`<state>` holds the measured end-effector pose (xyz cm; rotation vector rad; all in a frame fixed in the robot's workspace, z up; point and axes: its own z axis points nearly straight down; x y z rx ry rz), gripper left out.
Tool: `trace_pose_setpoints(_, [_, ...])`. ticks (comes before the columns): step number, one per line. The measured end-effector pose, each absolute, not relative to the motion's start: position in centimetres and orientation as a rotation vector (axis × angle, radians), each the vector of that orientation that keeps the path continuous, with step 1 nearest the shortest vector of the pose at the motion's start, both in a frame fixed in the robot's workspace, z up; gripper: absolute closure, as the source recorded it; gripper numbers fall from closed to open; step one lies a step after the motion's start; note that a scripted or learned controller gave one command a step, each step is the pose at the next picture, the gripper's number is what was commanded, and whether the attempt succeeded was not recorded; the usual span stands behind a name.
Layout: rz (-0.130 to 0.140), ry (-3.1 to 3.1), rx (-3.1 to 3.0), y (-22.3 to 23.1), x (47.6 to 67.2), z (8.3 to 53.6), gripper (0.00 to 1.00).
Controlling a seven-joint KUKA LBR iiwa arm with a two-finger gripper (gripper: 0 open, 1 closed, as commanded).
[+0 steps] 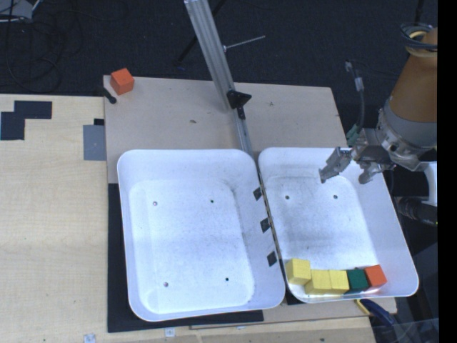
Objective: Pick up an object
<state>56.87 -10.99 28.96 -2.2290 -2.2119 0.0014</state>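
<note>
**Blocks jammed in the near corner of the right bin, tricky grab**

The stuff to pick is a little row of blocks along the near edge of the right bin (400, 241): a yellow block (299, 269) at the left end, another yellow block (328, 281) touching it, then a green block (356, 280) and an orange-red block (375, 275) at the right end, close to the bin's near right corner. They look like small, stiff cubes, probably light wood or foam, nothing fragile, flat faces that shouldn't be slippery. I'd go for two opposite flat sides, but they sit shoulder to shoulder, so the free faces are the ones toward and away from the bin's near wall. The orange-red one at the end looks easiest to me.

The pincer (349, 166) hovers over the far edge of that same bin, near its far right corner, fingers spread apart with nothing between them, well away from the blocks.

Bin floors are smooth white with curved walls, so a nudged block may ride up the slope. The left bin (143, 184) sits right beside it. A stray orange cube (122, 80) sits by the far left corner of the table (300, 113), and a slanted aluminium rail (214, 56) rises over the far side.
</note>
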Motion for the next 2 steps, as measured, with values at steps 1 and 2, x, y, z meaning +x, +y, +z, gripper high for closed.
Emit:
trace_pose_setpoints(1, [-0.005, -2.231, -2.221, -12.5, 63.1, 48.7, 0.00])
trace_pose_setpoints(2, [0.010, -2.216, -2.215, -11.9, 62.7, 38.1, 0.00])
